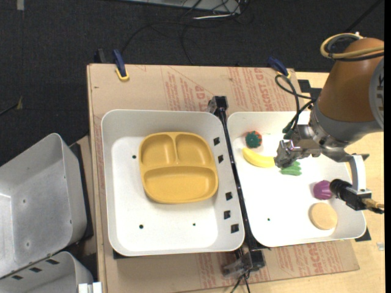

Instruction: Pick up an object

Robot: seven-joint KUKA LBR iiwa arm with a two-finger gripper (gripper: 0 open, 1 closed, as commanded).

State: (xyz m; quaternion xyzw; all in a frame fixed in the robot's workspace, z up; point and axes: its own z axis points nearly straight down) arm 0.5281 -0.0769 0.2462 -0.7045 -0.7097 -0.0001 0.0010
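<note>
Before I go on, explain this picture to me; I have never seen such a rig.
One camera, fixed above a bench, looks down at a slant. The grey and orange machine at the right is a robot arm; its end effector hangs low over the right bin. That bin holds small toys: a yellow banana, a green and red piece, a green piece beside the end effector, a purple piece and a tan disc. The left bin holds a yellow divided tray. Nothing is visibly held.
</note>
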